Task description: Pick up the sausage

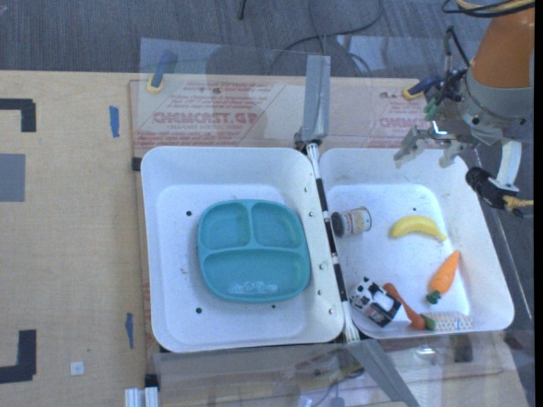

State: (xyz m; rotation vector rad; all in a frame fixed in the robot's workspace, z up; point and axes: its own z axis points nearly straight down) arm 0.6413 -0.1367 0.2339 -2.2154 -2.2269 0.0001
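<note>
- Arm: the grey arm with its orange band point(502, 51) enters from the right and stands over the far right corner of the right bin point(501, 291).
- Gripper point(429, 151): it sits above the far rim of the right bin. Its fingers point(408, 148) are spread apart, well away from all items in the bin.
- Sausage point(400, 302): taken to be the slim reddish-orange piece lying at a slant in the near part of the right bin. It touches a black-and-white object point(373, 302) on its left.
- Other right-bin contents:
  - a carrot point(445, 274) near the right wall
  - a banana point(417, 227) in the middle
  - a small jar point(351, 221) on its side by the left wall
- Left bin point(161, 227): holds a teal divided plate point(253, 250) at its centre.
- Desk point(59, 227): both bins rest side by side on it.
</note>
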